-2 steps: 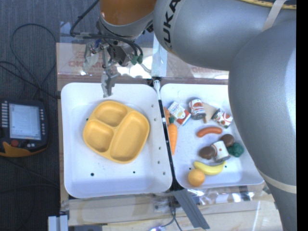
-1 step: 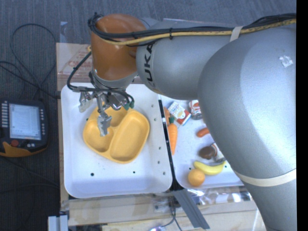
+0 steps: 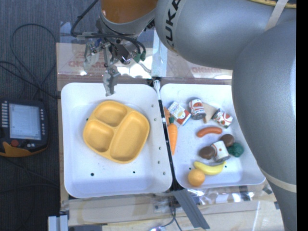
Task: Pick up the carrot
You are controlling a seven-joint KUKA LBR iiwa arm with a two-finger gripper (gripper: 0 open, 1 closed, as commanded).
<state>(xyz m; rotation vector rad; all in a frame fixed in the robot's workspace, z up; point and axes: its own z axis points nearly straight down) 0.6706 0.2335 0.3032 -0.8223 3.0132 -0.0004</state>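
- carrot (image 3: 172, 134) lies in right bin (image 3: 250, 174), against its left wall, green top toward far edge
- sausage (image 3: 209, 131), banana (image 3: 209, 167), orange (image 3: 196, 178) elsewhere in same bin
- yellow divided tray (image 3: 116, 130) in left bin (image 3: 77, 177)
- end effector (image 3: 110, 84) over left bin's far edge, well apart from carrot; open or closed: cannot tell

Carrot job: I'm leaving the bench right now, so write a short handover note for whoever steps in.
End effector: over the back edge of the left bin, beyond the yellow divided plate; nothing seen in it.
Carrot: lying in the right bin, against its left wall, leafy end toward the back.
Done: nothing; the carrot is ungrasped.
Left: cross to the right bin, descend, grasp, lift.
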